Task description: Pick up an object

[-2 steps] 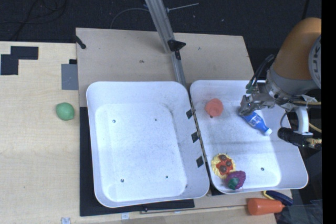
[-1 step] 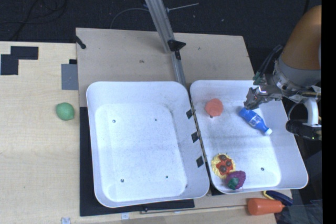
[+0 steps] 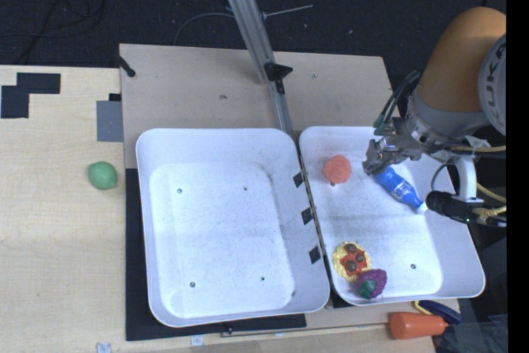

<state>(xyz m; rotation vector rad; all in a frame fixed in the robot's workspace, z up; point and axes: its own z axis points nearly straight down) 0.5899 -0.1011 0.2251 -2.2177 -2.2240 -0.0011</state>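
Objects for picking lie scattered across a bench (image 3: 207,87) bearing two shallow white bins, seen from a fixed camera above. Farthest left, a green ball (image 3: 102,175) rests on the pale wooden surface outside the bins, near the left bin's (image 3: 157,178) left rim. A slanted metal rail (image 3: 252,21) runs down from the top toward the seam where the two bins meet, and small black clips sit along that seam. In the right bin (image 3: 430,277), a salmon-pink round object (image 3: 337,169) sits near the far left corner, just inside the dividing rim. At the near edge of the same bin, a yellow item with red and dark markings (image 3: 350,258) touches a purple and green item (image 3: 371,283) beside it. Outside the bin, past its near rim, an orange object (image 3: 416,325) lies on the bench edge. A blue and white bottle (image 3: 398,187) lies tilted in the right bin's far right part, its upper end just under the gripper (image 3: 383,156). The grey arm with its orange band (image 3: 463,62) reaches in from the right, the gripper low over the bin at the bottle's upper end; how far apart its jaws stand cannot be told from this angle, nor whether it touches the bottle.
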